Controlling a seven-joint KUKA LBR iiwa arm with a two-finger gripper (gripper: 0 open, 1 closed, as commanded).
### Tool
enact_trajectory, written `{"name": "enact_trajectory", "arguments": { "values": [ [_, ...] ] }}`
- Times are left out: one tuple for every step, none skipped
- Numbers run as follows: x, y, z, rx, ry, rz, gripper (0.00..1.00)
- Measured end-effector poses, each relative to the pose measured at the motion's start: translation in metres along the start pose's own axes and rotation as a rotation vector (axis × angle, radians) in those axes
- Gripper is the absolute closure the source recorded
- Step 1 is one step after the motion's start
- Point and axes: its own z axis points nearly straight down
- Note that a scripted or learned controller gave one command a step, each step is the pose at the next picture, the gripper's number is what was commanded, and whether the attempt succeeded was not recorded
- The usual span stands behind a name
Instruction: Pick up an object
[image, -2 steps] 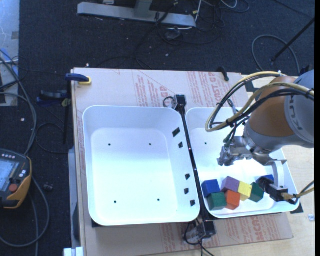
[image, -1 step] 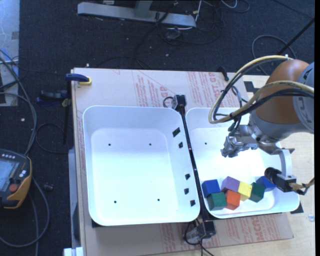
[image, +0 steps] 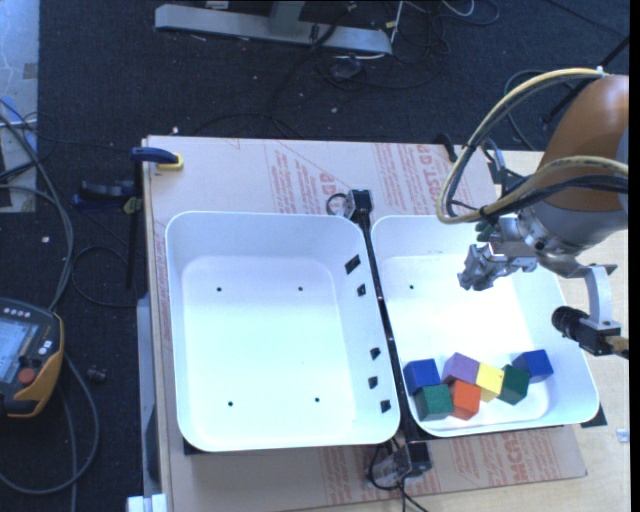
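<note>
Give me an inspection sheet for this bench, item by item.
Surface: bench bears two white bins side by side, left bin and right bin.
Job's things: cluster of blocks at the right bin's near end: two blue, two green, purple, yellow, orange.
Clutter: blue-and-yellow clamp at the bench's far left corner.
Grippers: gripper hangs above the right bin's far half, apart from the blocks.
Cables: hoses loop along the arm; cords on the floor.
Surroundings: dark floor, pendant at left.
</note>
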Motion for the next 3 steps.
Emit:
{"name": "enact_trajectory", "arguments": {
  "values": [
    [0.053, 0.006, 0.014, 0.006, 0.002, -0.004, 1.0],
    [0.109, 0.013, 0.025, 0.006, 0.002, -0.005, 1.0],
    [0.167, 0.034, 0.025, 0.005, 0.002, -0.005, 1.0]
  ]
}}
